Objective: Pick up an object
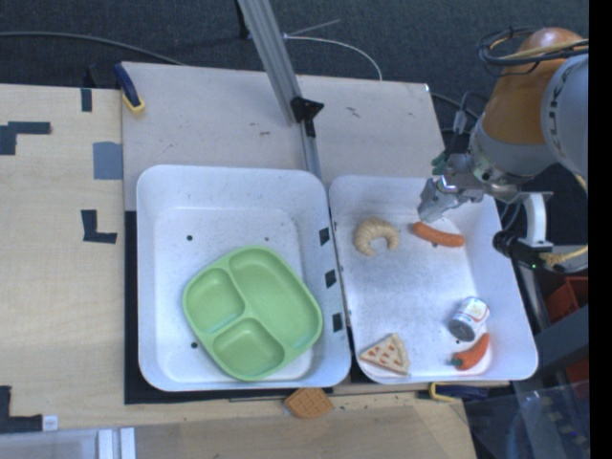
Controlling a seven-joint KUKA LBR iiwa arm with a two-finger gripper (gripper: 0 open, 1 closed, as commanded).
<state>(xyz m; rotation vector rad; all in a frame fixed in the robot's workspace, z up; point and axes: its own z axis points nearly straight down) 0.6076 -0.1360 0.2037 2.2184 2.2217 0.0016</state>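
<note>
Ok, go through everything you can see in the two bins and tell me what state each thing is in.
Green plate: upright in the left bin, compartments bare.
Croissant: lying in the right bin, free.
Sausage: lying flat, just below the gripper.
Can: on its side.
Carrot: lying by the can.
Pizza slice: flat, near the front rim.

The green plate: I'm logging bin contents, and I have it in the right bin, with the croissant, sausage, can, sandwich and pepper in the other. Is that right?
Not quite. The camera view shows the green plate in the left bin. The croissant, sausage, can, sandwich and pepper lie in the right bin.
</note>
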